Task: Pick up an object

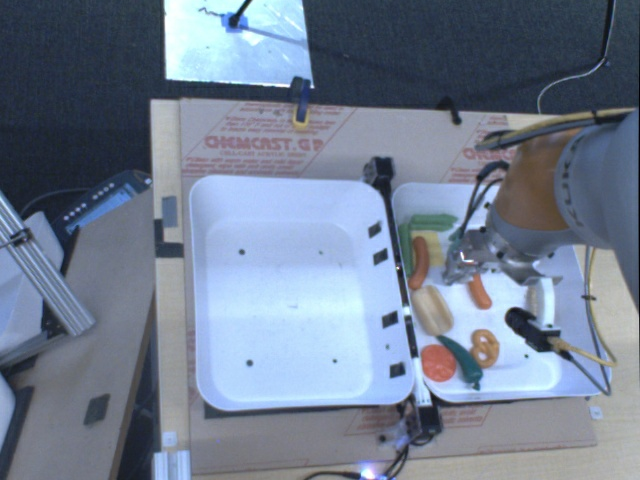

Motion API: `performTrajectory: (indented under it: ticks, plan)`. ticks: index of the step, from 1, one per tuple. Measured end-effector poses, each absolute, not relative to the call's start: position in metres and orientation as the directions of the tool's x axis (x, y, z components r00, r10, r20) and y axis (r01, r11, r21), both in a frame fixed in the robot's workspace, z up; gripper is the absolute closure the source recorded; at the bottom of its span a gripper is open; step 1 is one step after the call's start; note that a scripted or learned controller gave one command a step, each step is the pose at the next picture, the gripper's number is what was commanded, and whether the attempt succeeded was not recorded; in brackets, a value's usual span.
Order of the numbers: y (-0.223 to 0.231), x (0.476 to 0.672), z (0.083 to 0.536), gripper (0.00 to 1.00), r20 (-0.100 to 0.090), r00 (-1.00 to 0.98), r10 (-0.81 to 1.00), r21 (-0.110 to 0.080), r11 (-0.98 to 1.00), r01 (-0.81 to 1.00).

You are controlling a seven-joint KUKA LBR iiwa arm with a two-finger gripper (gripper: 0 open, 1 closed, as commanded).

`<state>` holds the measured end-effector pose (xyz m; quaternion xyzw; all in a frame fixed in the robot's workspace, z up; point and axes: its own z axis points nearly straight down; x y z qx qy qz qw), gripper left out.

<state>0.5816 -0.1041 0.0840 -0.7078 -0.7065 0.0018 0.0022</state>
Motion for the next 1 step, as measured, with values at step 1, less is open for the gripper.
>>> performTrajectory:
  ticks: [1]
  plan:
    - [-0.1178,0.5983,0.0849,1.0,-0.001,-0.001,1.0,0.003,0.001,1.0]
